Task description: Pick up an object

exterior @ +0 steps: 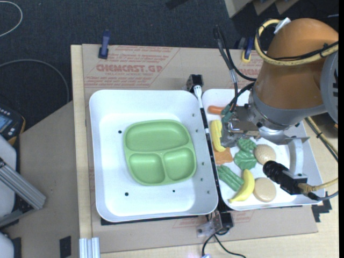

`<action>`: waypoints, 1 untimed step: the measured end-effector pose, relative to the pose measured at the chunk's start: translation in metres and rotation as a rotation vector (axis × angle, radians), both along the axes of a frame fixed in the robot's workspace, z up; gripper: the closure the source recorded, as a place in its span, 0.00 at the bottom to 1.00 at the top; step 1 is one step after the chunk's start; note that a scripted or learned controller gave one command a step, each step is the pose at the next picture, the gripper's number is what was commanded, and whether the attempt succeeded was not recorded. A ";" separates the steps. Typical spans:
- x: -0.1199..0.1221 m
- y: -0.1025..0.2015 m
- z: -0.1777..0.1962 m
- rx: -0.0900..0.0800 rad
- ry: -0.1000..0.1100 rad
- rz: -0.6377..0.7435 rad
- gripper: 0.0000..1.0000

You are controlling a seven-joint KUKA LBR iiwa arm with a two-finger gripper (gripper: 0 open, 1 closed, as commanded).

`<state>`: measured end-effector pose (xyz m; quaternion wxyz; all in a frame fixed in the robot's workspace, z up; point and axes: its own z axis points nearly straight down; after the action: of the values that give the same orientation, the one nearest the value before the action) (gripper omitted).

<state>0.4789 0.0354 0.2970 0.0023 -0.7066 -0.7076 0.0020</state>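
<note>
Along the right bin's [303, 200] near edge lie two bananas [244, 185], two tan rounds [264, 155] and green pieces; whether the gripper [235, 129] above them grasps anything, I cannot tell.

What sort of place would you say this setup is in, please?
Probably a robotics lab bench for grasping trials. A robot arm reaches over two white bins on a board: one bin holds a green divided tray, the other toy food such as a banana.

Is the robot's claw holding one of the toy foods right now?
It cannot be told. The gripper hangs low over the right bin, by the yellow corn and green leafy toy, but no toy shows between its fingers.
</note>
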 end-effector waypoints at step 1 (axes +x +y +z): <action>0.001 0.016 0.061 0.001 -0.012 0.001 1.00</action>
<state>0.4801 0.0514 0.3580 -0.0016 -0.7063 -0.7079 -0.0024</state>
